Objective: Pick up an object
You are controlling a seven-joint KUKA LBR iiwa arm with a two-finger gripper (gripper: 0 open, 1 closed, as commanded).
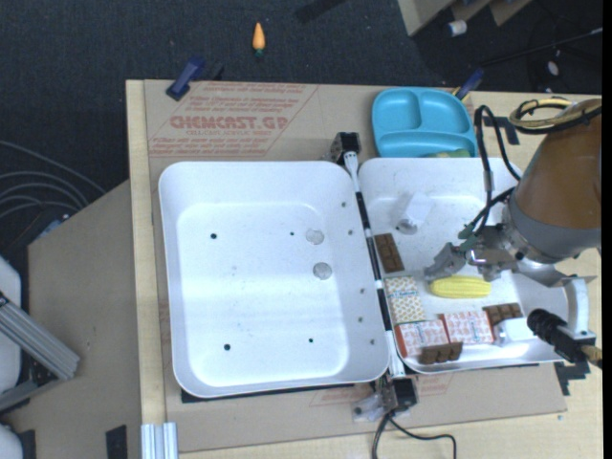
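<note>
Hovering over the right bin, gripper fingers spread, nothing between them; yellow corn cob lies just below them among patterned packets. Arm enters from right. Red "CHEMCAST GP" lettering marks the board behind the bins.

Yellow corn cob is lying flat on its side in the right bin. Brown chocolate-looking bars and patterned packets sit just beside it.

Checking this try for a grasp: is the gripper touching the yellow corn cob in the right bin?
Cannot tell. In the camera view the gripper sits just above the yellow corn cob, their outlines meeting, but the slanted view shows neither contact nor gap plainly.
</note>
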